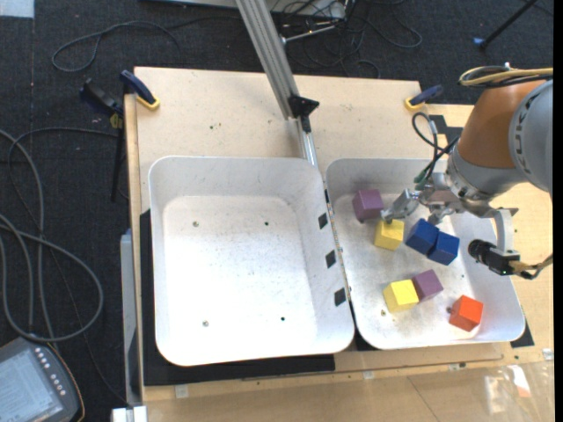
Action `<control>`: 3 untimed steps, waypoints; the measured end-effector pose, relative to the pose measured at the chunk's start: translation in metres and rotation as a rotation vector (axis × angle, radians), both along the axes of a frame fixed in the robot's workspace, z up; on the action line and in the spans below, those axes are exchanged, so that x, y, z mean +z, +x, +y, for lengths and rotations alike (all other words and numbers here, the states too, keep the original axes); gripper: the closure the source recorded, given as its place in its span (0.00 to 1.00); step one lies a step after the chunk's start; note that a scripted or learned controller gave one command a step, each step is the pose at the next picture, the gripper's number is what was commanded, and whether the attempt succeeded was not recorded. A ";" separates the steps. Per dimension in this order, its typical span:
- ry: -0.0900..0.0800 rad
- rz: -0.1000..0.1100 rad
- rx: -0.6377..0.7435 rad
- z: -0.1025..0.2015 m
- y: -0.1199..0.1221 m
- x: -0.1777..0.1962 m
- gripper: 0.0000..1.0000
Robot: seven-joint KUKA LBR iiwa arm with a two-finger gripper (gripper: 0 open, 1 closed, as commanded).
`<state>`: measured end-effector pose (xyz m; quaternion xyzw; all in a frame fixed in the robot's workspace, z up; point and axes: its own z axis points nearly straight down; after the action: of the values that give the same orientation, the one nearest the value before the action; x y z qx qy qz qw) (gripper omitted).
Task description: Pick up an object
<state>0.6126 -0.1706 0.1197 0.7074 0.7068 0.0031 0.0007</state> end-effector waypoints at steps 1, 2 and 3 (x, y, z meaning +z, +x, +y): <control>-0.005 -0.005 0.001 -0.002 0.001 0.014 1.00; -0.006 -0.002 -0.001 -0.009 -0.001 0.075 1.00; -0.005 0.000 0.002 -0.010 0.001 0.102 1.00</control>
<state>0.6131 -0.1803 0.2218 0.7066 0.7076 0.0011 0.0025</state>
